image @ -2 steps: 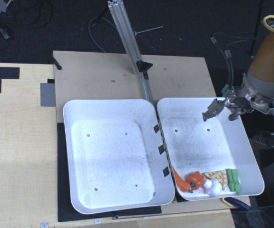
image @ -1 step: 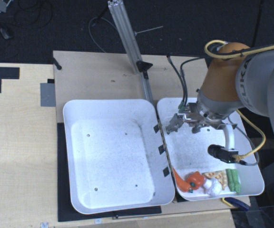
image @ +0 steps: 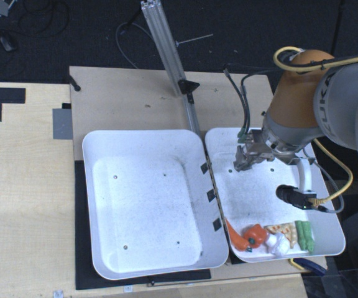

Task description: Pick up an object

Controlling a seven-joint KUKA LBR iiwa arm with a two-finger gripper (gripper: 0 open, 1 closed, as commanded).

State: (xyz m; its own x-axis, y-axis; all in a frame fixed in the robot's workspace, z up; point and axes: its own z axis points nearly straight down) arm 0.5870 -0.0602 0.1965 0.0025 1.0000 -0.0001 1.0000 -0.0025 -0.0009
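**Several small objects lie at the right bin's near edge, gripper well above them in the view**

Several small objects are bunched along the near wall of the right bin [image: 328,244]: an orange-red piece [image: 255,233] with a thin orange strip [image: 234,234] running up-left from it toward the divider, a white crumpled item [image: 277,244], a pale tan patterned piece [image: 283,230] and a green block [image: 304,236] at the right end. They touch or nearly touch one another in a row.

The grey arm enters from the right, its orange band [image: 297,98] sitting over the bin's far right corner, and the wrist bends down and leftward into the bin. The gripper [image: 242,162] hangs over the bin's far-left part, close to the divider, its dark fingers pointing down toward bare white floor. Whether those fingers are apart or together I cannot tell, as they read as one dark cluster; nothing shows between them.

A black fitting [image: 297,197] with yellow cable lies between the gripper and the objects, toward the right wall. The objects lie well apart from the gripper, nearer the camera and to its right.

The left bin [image: 104,148] sits just beside the right one. An aluminium rail [image: 166,48] slants across the bench [image: 123,98] behind the bins.
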